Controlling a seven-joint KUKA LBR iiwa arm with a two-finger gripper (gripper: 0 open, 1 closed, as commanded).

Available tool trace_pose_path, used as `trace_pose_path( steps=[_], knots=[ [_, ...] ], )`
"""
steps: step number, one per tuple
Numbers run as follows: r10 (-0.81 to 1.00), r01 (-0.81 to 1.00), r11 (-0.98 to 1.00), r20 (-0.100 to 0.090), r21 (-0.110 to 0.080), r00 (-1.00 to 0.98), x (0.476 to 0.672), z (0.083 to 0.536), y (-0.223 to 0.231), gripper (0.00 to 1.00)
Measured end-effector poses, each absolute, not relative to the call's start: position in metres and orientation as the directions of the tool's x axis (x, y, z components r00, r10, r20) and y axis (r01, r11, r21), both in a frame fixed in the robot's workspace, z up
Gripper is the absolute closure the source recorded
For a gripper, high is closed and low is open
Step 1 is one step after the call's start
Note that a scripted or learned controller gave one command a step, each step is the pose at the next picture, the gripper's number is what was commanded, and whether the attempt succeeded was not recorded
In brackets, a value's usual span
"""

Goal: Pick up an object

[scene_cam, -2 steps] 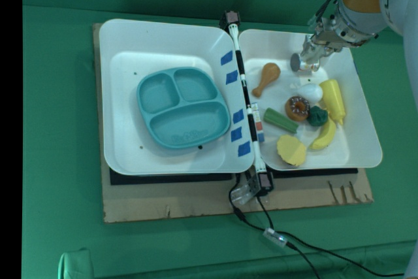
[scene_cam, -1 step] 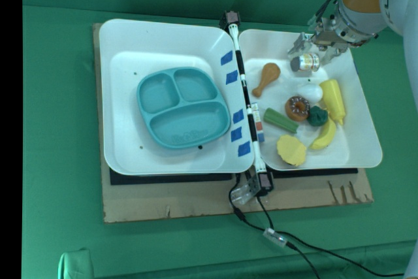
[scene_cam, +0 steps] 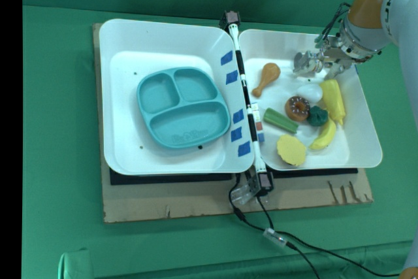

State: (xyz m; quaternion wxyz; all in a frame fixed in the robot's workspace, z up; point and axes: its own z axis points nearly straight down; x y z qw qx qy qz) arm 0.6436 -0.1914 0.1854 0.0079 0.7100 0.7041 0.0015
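Note:
The right bin (scene_cam: 366, 140) holds several toy foods. A brown drumstick (scene_cam: 268, 77) lies near the divider. Clustered to its right are a chocolate donut (scene_cam: 298, 108), a green stalk (scene_cam: 280, 120), a yellow round piece (scene_cam: 291, 149), a banana (scene_cam: 324, 134), a dark green piece (scene_cam: 318, 116), a yellow corn-like piece (scene_cam: 333, 100) and a white piece (scene_cam: 313, 93). My gripper (scene_cam: 315, 66) hangs over the bin's far right part, just above the white piece and right of the drumstick. Its fingers stand open with nothing between them.
The left bin (scene_cam: 121, 140) holds a teal divided plate (scene_cam: 183, 106). A divider with blue tape marks (scene_cam: 243, 114) runs between the bins. Cables (scene_cam: 281, 242) trail from the front of the cardboard base (scene_cam: 170, 209).

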Motion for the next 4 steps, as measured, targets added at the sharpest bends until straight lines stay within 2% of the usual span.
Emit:
trace_pose_path(
  steps=[1, 2, 3, 4],
  knots=[
    [1.000, 1.000, -0.014, -0.016, 0.026, 0.015, 0.647, 0.202, -0.195, 1.00],
    [1.000, 1.000, -0.014, -0.016, 0.026, 0.015, 0.647, 0.202, -0.195, 0.00],
    [1.000, 1.000, -0.008, -0.010, 0.018, 0.008, 0.584, 0.187, -0.191, 0.00],
    [1.000, 0.999, -0.018, -0.018, 0.032, 0.018, 0.586, 0.202, -0.197, 1.00]
  ],
)
